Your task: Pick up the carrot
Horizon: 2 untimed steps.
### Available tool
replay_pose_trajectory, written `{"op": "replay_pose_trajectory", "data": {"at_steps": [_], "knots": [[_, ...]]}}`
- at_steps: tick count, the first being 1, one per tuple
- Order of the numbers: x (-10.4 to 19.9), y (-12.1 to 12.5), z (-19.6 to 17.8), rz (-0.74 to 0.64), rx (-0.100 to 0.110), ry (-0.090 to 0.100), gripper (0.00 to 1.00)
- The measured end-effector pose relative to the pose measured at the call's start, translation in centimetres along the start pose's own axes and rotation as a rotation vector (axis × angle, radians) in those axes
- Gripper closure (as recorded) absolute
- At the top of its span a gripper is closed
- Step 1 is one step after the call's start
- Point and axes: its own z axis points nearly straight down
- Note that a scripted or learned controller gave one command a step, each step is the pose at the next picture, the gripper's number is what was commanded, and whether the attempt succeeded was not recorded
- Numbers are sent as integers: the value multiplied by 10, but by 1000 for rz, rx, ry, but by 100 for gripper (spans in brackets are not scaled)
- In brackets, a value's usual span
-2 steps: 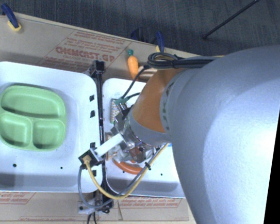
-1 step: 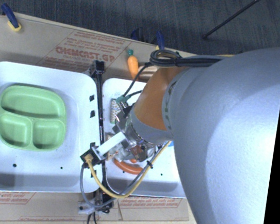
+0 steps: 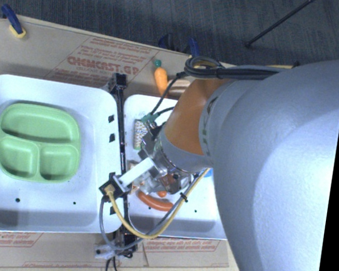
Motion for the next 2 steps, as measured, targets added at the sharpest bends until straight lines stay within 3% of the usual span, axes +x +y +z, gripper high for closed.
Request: {"op": "replay_pose_trajectory", "data": {"at_steps": [1,2], "knots": [[28,-47,1,223,-15,11,100],[28,-48,-9,219,-13,10,100]]}}
